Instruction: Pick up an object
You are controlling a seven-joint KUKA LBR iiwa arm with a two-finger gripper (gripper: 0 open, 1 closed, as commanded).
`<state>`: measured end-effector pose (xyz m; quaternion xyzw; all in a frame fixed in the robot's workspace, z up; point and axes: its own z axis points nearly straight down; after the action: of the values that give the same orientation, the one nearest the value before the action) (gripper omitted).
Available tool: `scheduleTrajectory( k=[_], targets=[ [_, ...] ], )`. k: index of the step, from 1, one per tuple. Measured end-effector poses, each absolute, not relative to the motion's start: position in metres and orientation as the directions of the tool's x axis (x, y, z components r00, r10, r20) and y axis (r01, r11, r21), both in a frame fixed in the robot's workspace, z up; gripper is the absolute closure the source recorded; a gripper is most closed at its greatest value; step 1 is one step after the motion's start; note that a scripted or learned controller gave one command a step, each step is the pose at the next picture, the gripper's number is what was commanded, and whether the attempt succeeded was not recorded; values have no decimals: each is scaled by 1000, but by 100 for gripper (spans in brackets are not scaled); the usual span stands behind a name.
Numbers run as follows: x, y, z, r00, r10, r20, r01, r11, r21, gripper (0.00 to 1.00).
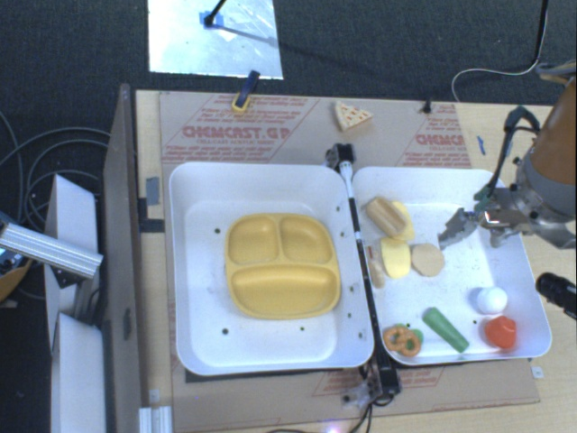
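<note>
1. The gripper (456, 227) hovers over the right bin (532, 282), whether its tips are spread I cannot tell.
2. Nearest target: round tan food piece (427, 260), just below-left of it.
3. Yellow piece (395, 257) lies beyond, touching that.

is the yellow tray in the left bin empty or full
Empty: all three compartments of the yellow tray show bare plastic; the food pieces lie in the right bin.

Red lettering "CHEMCAST GP" is showing on the brown sheet (236, 132) under the bins, upper centre of the frame; the same print is repeating at upper right, too partial to read fully.
</note>
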<state>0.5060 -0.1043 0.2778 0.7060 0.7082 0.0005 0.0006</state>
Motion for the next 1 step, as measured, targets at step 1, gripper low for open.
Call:
scheduleTrajectory(
  k=[1],
  targets=[
    [558,-83,215,-7,1000,1,1000,7,-1,0]
  ],
)
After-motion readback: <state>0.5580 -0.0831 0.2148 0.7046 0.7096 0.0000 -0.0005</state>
